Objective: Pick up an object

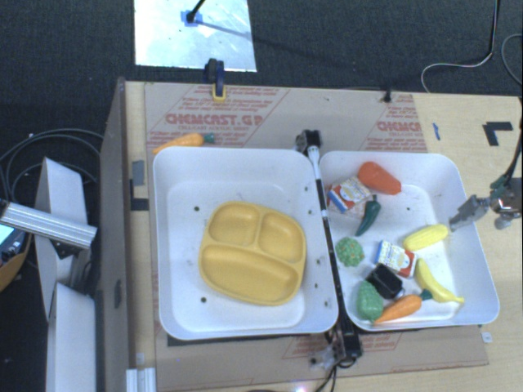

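The right bin (458,171) holds several toy foods. There is an orange-red pepper (379,178), a small red and white carton (348,194), a dark green chili (369,216) and a broccoli (350,251). Nearer the front lie a second carton (396,258), a black block (383,282), a green piece (368,301), a carrot (400,307), a banana (435,282) and a yellow corn cob (426,237). My gripper (467,211) sits over the bin's right rim, just right of the corn cob, with nothing seen in it.
The left bin (176,219) bears a yellow divided plate (253,251). A loose carrot (181,140) lies on the cardboard behind that bin. Clamps stand at the joint between the bins (310,141). Cables hang at the far right.
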